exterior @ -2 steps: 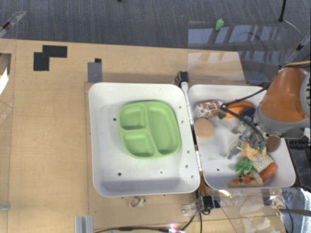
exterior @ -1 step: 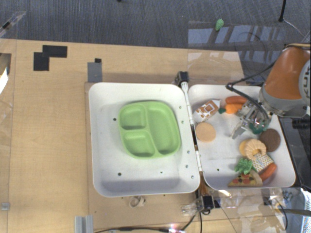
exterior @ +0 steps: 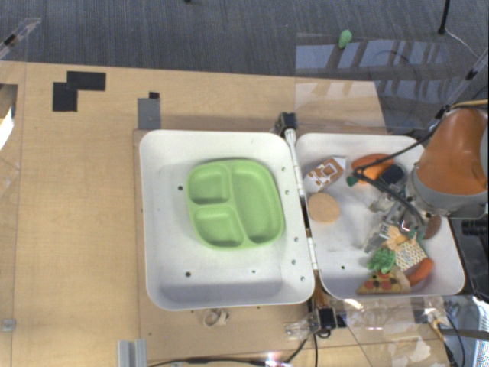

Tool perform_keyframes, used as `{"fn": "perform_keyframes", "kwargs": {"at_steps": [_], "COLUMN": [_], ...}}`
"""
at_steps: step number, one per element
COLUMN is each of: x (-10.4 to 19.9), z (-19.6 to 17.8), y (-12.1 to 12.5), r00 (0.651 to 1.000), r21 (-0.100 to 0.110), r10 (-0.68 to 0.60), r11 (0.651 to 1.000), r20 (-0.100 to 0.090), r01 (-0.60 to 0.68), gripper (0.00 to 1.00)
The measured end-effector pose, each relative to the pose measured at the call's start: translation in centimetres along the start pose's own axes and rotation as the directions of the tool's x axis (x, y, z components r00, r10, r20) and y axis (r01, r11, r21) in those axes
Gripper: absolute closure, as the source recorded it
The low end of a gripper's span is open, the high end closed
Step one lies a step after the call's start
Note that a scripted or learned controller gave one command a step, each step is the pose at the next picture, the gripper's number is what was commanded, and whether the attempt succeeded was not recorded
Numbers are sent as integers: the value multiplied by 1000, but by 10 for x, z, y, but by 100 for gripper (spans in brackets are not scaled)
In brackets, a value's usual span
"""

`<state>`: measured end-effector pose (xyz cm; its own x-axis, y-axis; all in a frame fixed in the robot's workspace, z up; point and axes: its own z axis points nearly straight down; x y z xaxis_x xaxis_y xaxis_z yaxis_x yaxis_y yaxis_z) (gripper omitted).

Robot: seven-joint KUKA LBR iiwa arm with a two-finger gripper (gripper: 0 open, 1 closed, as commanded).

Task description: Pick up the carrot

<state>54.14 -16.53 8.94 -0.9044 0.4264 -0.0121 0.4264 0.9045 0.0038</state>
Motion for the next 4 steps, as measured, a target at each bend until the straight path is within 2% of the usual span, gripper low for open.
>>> {"fn": "perform_keyframes", "kwargs": {"at_steps": [1,2,3,4], "x": [-65,-104,-97,-101], "z": [-25,-6,3,-12], "y": [36,28,25,27], "r00": [1000,972,825,829], "r21": [-1,1,2,-7], "r10": [16,236,565,559], "r11": [1000,972,825,829], "r20": [0,1,0,9], "r01": [-16,-236,-565,-559], "gripper": [0,0,0,100]}}
